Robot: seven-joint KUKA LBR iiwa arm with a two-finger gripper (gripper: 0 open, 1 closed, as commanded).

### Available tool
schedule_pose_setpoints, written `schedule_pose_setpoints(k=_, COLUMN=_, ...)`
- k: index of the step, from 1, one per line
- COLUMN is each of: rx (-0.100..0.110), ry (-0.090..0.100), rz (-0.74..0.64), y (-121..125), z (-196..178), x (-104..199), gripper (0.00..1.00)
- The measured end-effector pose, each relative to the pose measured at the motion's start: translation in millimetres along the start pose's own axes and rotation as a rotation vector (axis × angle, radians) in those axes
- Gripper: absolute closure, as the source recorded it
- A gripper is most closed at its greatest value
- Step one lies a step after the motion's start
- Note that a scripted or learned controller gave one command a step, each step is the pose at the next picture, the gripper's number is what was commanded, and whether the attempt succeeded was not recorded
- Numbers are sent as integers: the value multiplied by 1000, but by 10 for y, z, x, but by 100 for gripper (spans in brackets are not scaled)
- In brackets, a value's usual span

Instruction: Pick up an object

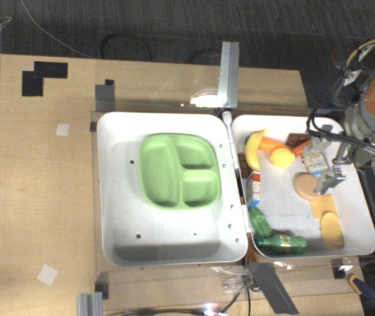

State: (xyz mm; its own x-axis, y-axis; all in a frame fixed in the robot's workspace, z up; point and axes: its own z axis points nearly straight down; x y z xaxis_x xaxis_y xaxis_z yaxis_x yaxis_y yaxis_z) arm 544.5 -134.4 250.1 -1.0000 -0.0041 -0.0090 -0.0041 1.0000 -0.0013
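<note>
The right bin (365, 242) holds several small objects. A yellow banana (254, 149), an orange piece (270, 143) and a yellow lemon (281, 157) lie at its far left. A tan round disc (304, 186) sits mid-bin, with a yellow-orange slab (321, 207) and a yellow lump (331, 227) nearer the front. A green bottle (280, 243) lies along the front wall. My gripper (327, 182) hangs over the middle of this bin, just right of the tan disc and beside a blue-and-white packet (314, 162). Nothing is visibly held.
The left bin (115, 242) carries a green divided plate (178, 170). A small red-and-white pack (255, 185) and a green leafy item (261, 222) lie by the wall between the bins. A brown bar (297, 139) rests at the back. A metal post (229, 78) stands behind the bins.
</note>
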Motion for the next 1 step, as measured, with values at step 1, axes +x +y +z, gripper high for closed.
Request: schedule_pose_setpoints(k=1, rx=1, ry=-2, rz=-232, y=-286, z=1557, x=77, gripper=0)
